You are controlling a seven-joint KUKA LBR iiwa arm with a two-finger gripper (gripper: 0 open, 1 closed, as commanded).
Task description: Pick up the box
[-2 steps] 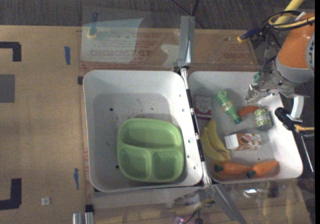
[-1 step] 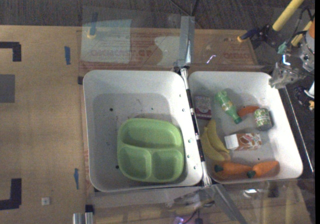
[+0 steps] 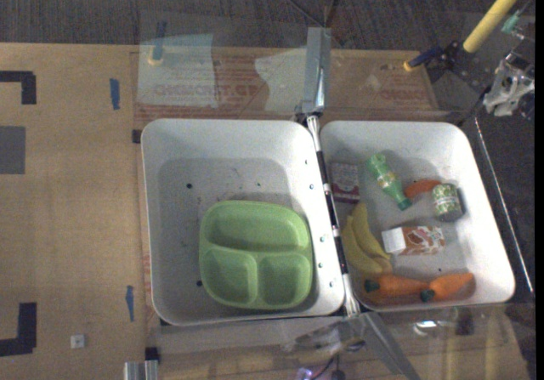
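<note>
Carrots and banana crowd the box, so the hand, grip state unclear, might snag them.

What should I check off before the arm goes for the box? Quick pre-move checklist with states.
1. Box located, lying flat in right bin: ok.
2. Box top unobstructed: ok.
3. Side clearance: not ok; bananas touch its white end, carrots lie close below.
4. Can apart from box: ok.
5. Gripper outside the bin at upper right, path in open: ok.
6. Finger opening: cannot tell.
</note>
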